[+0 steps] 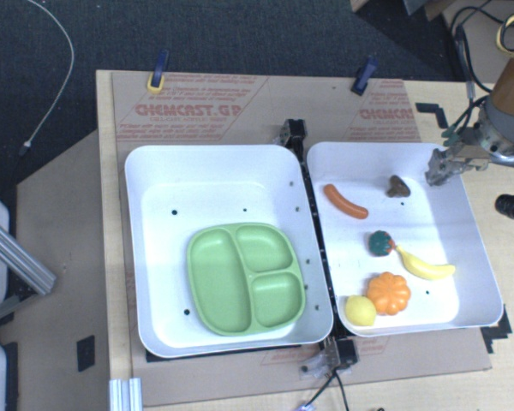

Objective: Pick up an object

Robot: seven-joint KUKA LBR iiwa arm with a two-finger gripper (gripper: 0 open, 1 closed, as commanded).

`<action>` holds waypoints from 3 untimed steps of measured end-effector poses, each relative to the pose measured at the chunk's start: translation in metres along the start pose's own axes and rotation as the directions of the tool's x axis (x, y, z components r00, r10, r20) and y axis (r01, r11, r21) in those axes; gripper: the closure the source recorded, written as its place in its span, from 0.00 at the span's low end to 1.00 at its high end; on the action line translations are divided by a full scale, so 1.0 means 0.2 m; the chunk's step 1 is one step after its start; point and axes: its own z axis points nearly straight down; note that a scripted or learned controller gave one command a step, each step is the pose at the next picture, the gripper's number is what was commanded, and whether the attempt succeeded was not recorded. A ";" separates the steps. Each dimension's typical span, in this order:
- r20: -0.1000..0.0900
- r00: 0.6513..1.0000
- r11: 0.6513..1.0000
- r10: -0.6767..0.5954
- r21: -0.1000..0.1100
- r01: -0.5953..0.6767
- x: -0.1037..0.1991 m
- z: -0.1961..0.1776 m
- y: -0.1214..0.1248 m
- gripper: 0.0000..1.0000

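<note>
The tool (pixel 439 171) sits over the far right edge of the right bin (pixel 471 229), and I can't tell its grasp state from here; nothing visible in it. The nearest object is the small brown lump (pixel 398 187), just left of the tool and slightly nearer the camera. The sausage (pixel 346 201), teal ball (pixel 379 244), banana (pixel 426 266), orange pumpkin (pixel 388 292) and lemon (pixel 361 310) lie farther off, left and toward the front edge.

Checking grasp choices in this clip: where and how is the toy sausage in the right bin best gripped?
Probably across the middle of the sausage, from straight above. It lies flat and slanted on the right bin floor, long and thin, so closing across its narrow width fits best. Nothing touches it; the divider wall is nearest its upper-left end.
</note>
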 end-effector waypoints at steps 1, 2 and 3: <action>0.001 1.000 1.000 0.000 0.000 0.000 -0.04 -0.23 0.01 1.00; 0.000 1.000 1.000 0.000 0.001 0.000 -0.04 -0.35 0.02 1.00; -0.004 1.000 1.000 -0.003 0.009 0.003 0.23 -0.28 -0.06 1.00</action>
